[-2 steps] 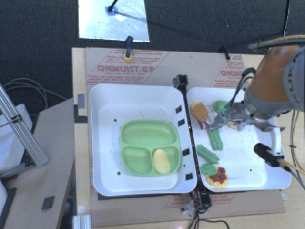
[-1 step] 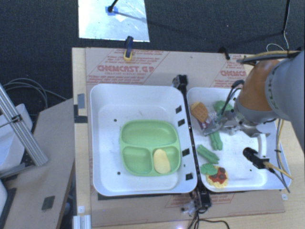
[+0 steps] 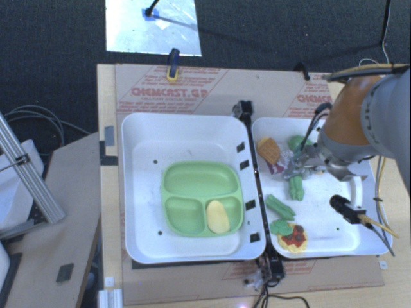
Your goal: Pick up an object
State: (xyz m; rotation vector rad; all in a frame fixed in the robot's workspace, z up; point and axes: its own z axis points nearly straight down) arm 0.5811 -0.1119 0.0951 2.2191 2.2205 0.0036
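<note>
My gripper (image 3: 297, 169) is low in the right bin (image 3: 334, 239), reaching in from the right under the grey and orange arm (image 3: 359, 120). Directly below it lies a green toy piece (image 3: 296, 187), and another green piece (image 3: 297, 142) sits just above it. To its left are an orange waffle-like toy (image 3: 270, 149) and a small purple item (image 3: 277, 167). Nearer the front lie a green pod (image 3: 280, 206), a green leafy piece (image 3: 281, 226) and a yellow toy with red topping (image 3: 295, 238). The gripper's tips blend with the toys around them.
The left bin (image 3: 144, 172) holds a green divided tray (image 3: 192, 188) with a yellow oval item (image 3: 218, 217) in its lower right compartment. A black divider (image 3: 252, 172) separates the bins. A black fitting (image 3: 343, 209) and cables hang from the arm at the right.
</note>
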